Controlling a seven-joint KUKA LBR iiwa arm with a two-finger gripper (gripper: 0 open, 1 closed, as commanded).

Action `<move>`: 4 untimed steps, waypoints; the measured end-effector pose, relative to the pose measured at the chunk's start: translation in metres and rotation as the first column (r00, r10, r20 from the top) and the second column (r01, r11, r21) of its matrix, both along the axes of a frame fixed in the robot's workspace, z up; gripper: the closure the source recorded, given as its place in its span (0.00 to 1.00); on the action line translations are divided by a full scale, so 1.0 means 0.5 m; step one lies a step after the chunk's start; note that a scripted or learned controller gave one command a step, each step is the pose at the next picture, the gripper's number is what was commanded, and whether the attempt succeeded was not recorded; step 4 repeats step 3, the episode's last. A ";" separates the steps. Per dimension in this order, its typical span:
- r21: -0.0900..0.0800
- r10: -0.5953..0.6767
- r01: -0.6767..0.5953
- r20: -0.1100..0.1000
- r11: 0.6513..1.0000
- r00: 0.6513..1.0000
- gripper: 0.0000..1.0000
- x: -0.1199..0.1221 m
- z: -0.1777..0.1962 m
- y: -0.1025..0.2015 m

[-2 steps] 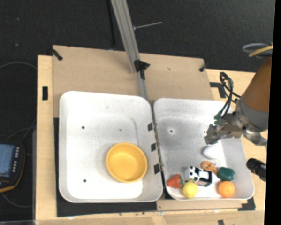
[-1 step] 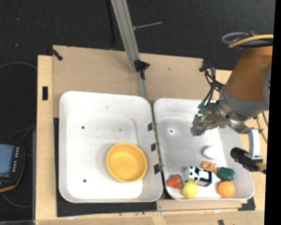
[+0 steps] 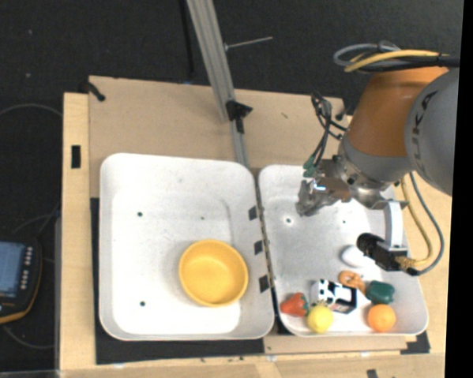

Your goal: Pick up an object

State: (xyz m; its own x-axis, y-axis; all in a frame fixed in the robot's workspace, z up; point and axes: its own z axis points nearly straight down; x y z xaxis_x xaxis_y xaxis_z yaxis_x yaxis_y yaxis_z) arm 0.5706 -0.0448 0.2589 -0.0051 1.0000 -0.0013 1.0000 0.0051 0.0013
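- Currently your gripper (image 3: 309,197) hangs over the upper part of the right bin (image 3: 297,235), near the divider between the two bins; it reads as a small dark metal cluster, and you cannot tell from this view how it is set, nor is anything seen caught in it.
- Behind it, to the right, rises the grey arm (image 3: 437,131) with its broad orange band (image 3: 387,113) and looping cables.
- Below and to the right of the gripper, well apart from it, the pickable things crowd the bin's near corner: a small white rounded piece (image 3: 352,254), a dark green lump (image 3: 380,292), an orange ball (image 3: 381,317), a yellow ball (image 3: 320,318), a red rounded item (image 3: 294,304) and a black-and-white block (image 3: 333,294).
- Farther off to the left, in the left bin (image 3: 141,195), sits a smooth yellow bowl (image 3: 212,272), round and shallow.
- Judging by this, you are at the approach step; nothing is picked yet.
- Next, you would need to travel toward the cluster, choose one item, and descend squarely over it; round, smooth balls may roll away.
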 end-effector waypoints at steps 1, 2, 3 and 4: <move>0.001 0.002 -0.002 0.001 1.000 1.000 1.00 0.048 -0.001 0.105; 0.002 0.001 -0.001 0.001 1.000 1.000 1.00 0.099 0.002 0.197; 0.000 -0.001 0.001 0.001 1.000 1.000 1.00 0.166 -0.004 0.260; 0.000 -0.001 0.001 0.001 1.000 1.000 1.00 0.166 -0.004 0.260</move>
